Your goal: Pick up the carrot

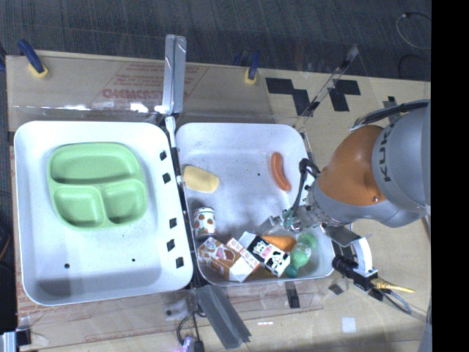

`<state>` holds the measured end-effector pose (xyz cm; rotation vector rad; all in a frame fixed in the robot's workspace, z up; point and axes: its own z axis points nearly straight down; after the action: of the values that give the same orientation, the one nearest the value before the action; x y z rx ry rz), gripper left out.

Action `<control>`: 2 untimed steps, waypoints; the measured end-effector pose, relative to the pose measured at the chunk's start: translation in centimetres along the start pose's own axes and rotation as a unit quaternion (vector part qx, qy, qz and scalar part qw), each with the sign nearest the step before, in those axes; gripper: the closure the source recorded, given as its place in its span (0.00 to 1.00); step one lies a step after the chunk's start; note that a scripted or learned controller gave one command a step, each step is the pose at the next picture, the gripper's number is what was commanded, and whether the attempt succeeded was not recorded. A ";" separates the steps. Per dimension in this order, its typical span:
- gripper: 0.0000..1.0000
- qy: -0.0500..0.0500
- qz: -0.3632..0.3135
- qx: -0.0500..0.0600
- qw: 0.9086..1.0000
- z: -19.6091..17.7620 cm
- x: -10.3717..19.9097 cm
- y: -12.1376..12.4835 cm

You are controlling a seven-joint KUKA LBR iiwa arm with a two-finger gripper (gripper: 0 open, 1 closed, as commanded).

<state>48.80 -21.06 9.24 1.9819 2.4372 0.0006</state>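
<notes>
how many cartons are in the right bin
2, both at the near edge of the right bin: a brown-and-white carton near the front left, and a black-and-white cow-print carton beside it, against the carrot. More may be hidden under the arm.

— The bins (44, 134) look like smooth white plastic, slightly glossy. The green tray (97, 184)?

— Matt plastic too. The bench (220, 83) at the upper middle looks like brown cardboard.

— And the arm (410, 160) at the right?

— Grey, smooth casing, with a glossy orange band (352, 173).
</notes>
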 end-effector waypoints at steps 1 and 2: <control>1.00 0.000 -0.002 0.000 1.000 -1.0 0.0 0.1; 0.00 -0.001 -0.002 0.000 1.000 -1.0 0.0 0.1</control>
<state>48.88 -21.02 10.25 1.9760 2.4402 0.0004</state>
